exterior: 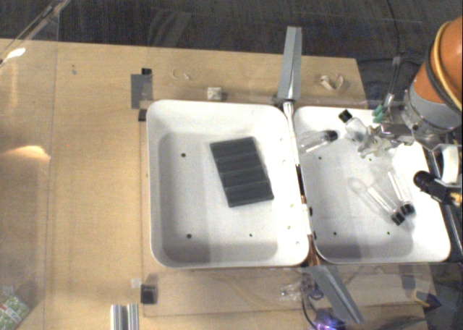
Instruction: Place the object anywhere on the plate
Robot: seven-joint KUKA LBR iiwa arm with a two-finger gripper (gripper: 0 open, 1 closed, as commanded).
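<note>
The table (pixel 87 198) is a pale wooden slab carrying two shallow white bins side by side. The left bin (pixel 166 234) holds a dark ribbed slab, the plate (pixel 241 171), lying flat a little toward one o'clock of the bin's middle and tilted so its long side runs from eleven to five o'clock. The right bin (pixel 340 245) holds several clear plastic tubes with black caps. One tube (pixel 318 137) lies at the bin's ten o'clock, near the wall shared with the left bin. Another tube (pixel 391 202) lies toward four o'clock, with a black cap at its lower end. More clear pieces sit at twelve o'clock, under the arm's wrist.

The arm (pixel 441 75) comes in at the view's two o'clock, grey with an orange band. Its claw (pixel 383 129) hangs over the top of the right bin amid the clear pieces; I cannot tell how it is set or whether anything is in it.

My guess is that the pick is not yet secured. The tubes are clear, round and slick, so one could roll aside or slip out on the lift. The tubes near the claw lie close together, so it might nudge a neighbour. The carry must then clear the shared wall to reach the plate.
</note>
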